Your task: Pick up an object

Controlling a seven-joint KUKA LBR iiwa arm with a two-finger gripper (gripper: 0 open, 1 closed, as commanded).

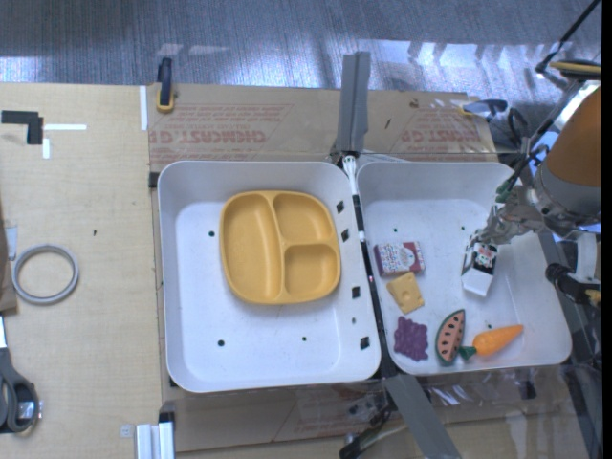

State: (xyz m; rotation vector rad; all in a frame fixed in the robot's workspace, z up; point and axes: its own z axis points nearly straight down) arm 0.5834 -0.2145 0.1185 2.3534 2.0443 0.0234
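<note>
The right bin [535,352] holds several small items. Among them are a red and white packet [399,257], a yellow cheese wedge [407,293], a purple grape bunch [411,338], a watermelon slice [449,336] and an orange carrot [498,338]. A small white carton [477,277] stands near the bin's right side. My gripper [488,242] reaches in from the right and hangs right over the carton's top, touching or nearly touching it. Whether the carton is gripped is unclear.
The left bin [191,352] holds a yellow divided plate [280,247]. A grey divider post [353,103] rises between the bins at the back. On the wooden bench to the left lie a tape ring [43,273] and scissors [14,404].
</note>
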